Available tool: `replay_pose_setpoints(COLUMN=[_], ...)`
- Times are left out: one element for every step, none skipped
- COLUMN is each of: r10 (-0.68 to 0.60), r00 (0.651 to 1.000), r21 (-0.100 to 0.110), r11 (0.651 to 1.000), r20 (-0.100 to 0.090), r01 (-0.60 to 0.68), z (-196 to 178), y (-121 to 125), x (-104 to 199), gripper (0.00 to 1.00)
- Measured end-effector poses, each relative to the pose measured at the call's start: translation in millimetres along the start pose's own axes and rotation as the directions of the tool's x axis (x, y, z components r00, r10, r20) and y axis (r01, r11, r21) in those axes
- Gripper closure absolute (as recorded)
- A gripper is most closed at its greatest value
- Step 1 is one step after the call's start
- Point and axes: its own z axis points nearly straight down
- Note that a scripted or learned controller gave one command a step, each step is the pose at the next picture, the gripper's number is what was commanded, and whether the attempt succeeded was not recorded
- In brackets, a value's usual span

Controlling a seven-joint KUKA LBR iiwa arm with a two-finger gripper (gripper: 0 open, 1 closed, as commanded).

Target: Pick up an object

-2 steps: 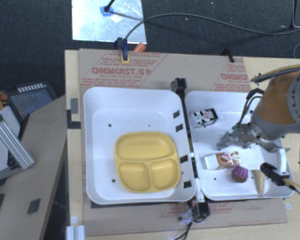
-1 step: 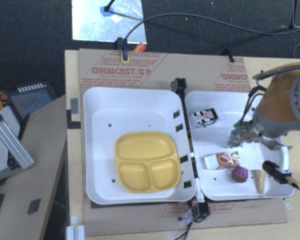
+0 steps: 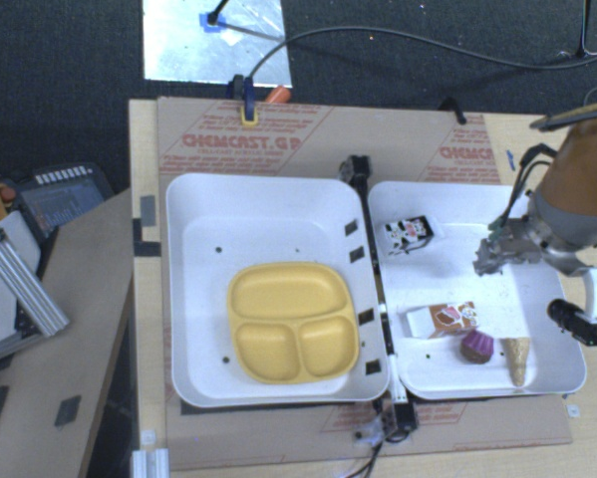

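The right bin (image 3: 537, 297) holds a small black-and-white cow-patterned carton (image 3: 409, 233) at its far left, a white and orange packet (image 3: 442, 320) near the front, a purple cupcake-like toy (image 3: 477, 347) beside it, and a tan cone (image 3: 517, 358) at the front right. My gripper (image 3: 492, 257) hangs over the right bin's middle right, to the right of the carton and above the packet, with nothing visibly between its fingers. The fingers are too small and dark to read.
The left bin (image 3: 198, 267) holds a yellow three-compartment plate (image 3: 291, 322). A black divider strip (image 3: 368, 267) runs between the bins. Cardboard lies under both bins, and a grey device (image 3: 64, 202) sits on the side table to the left.
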Motion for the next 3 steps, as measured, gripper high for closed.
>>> replay_pose_setpoints(r10=[-0.003, -0.003, -0.007], r00=[1.0, 1.0, 1.0], r21=[-0.001, 0.001, 0.004], r11=[1.0, 1.0, 1.0], r20=[-0.001, -0.001, -0.003], r01=[0.003, 0.003, 0.007], z=[-48.6, -87.2, -88.4], y=[-1.3, 0.3, -1.0], x=[7.8, 7.5, 51.6], gripper=[1.0, 1.0, 1.0])
